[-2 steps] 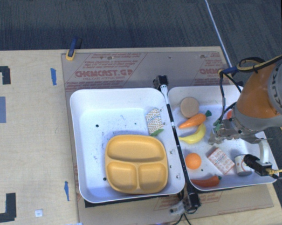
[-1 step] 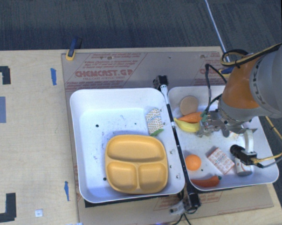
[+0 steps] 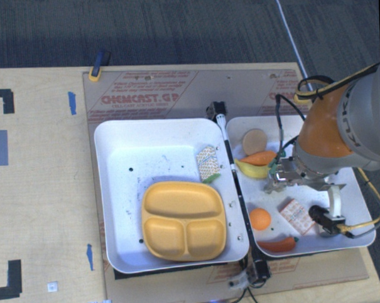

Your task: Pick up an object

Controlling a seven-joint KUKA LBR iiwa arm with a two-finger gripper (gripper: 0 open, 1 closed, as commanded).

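My gripper hangs over the middle of the right bin, under the grey arm with its orange band. It sits just right of a yellow banana and an orange carrot. A tan round disc lies behind those. Nearer the front are an orange ball, a red sausage and a white packet with red print. I see nothing between the gripper's tips.
The left bin holds a yellow divided tray and a small patterned packet near its right wall. A black clamp sits where the two bins meet at the back.
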